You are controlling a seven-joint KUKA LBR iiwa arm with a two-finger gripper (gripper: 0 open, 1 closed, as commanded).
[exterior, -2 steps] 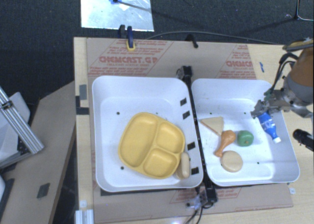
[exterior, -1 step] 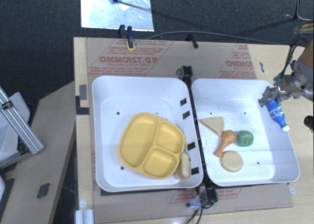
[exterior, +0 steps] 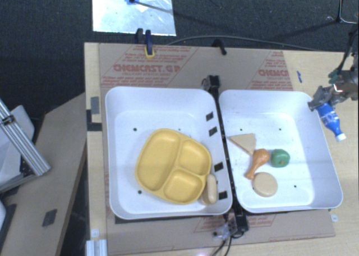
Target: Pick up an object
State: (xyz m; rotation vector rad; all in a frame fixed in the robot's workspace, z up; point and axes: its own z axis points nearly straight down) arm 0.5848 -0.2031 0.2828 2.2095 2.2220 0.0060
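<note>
My gripper (exterior: 322, 104) hangs over the right rim of the right bin (exterior: 314, 196), reaching in from the right edge of the camera view. A small blue bottle (exterior: 331, 120) with a white end sticks out below its fingers, slanting down to the right, and the fingers are shut on its upper end. On the right bin's floor lie a tan wedge (exterior: 243, 141), an orange drumstick (exterior: 257, 162), a green ball (exterior: 280, 158) and a round beige biscuit (exterior: 265, 184), all left of and below the gripper.
The left bin (exterior: 120, 137) holds a yellow divided plate (exterior: 174, 165) and a beige bread roll (exterior: 210, 188) by the centre divider. A cable (exterior: 263, 40) runs along the bench behind the bins. A metal frame (exterior: 22, 142) stands at far left.
</note>
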